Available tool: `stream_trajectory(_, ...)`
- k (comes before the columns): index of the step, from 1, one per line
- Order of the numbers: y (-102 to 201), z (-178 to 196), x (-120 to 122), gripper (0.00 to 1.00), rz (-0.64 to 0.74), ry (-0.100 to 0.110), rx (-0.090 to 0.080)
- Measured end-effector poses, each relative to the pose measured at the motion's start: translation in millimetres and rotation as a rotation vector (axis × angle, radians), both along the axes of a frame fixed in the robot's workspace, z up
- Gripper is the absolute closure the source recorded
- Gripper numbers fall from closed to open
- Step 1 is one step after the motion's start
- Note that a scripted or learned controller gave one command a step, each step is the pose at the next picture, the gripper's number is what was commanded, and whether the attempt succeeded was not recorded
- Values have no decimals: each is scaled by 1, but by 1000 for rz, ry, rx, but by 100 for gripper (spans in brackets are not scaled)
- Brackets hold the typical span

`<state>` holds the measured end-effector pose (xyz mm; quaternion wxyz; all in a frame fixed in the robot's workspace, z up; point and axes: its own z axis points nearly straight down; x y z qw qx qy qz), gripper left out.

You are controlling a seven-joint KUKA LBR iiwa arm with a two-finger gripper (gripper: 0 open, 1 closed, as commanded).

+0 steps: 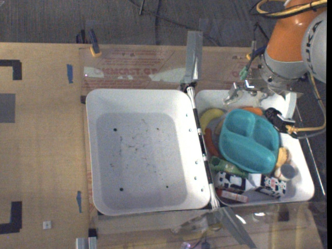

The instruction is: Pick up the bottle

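Teal plastic divided tray (249,140) tops the cluttered right white bin (306,183); the arm's gripper (248,86) hovers over its far edge, finger state impossible to tell.

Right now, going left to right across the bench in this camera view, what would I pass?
Bare wooden bench → left white bin → metal divider between the bins → yellow item → teal divided tray → the arm's orange band.
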<state>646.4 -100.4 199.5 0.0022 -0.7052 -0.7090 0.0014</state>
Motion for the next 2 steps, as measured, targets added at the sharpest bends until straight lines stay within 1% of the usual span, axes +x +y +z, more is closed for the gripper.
stream_trajectory(1,-26,-95,-19,0,-8,-16,0)
stream_trajectory(2,-11,-85,-14,100,4,-23,20)
